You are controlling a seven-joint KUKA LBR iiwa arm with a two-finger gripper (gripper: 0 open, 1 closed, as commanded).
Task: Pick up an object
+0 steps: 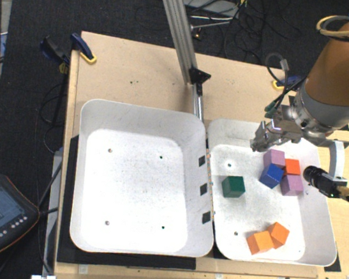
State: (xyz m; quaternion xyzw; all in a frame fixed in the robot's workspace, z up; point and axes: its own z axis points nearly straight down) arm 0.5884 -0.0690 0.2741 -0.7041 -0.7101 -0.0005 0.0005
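The arm (pixel 348 70) is cut off by the right edge

Two bins side by side; right bin (pixel 314 249) holds the blocks: a cluster (pixel 282 172) at back, one block (pixel 233 186) left, a pair (pixel 268 238) in front.

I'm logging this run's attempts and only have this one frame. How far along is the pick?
Nothing looks picked yet: the green cube, blue cube, two purple cubes and the orange blocks all lie in the right white bin. In hand: the two-finger gripper hangs near that bin's far edge, beside the purple cube, nothing visibly between its fingers. Left: grasp one block and lift it.
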